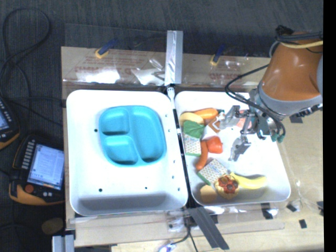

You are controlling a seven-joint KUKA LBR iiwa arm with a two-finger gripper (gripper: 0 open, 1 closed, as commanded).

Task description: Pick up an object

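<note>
1. Two glossy white plastic bins [73,156] sit side by side on the bench.
2. The left bin holds a smooth blue tray [131,134] with three compartments.
3. The right bin holds toy food: an orange carrot [202,113], a red piece [213,145] and a curved yellow banana [252,181].
4. The metal gripper [237,133] hangs over the right bin, fingers spread, gripping nothing.

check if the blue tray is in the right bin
No, the blue tray lies in the left bin; the right bin holds toy food.
</note>
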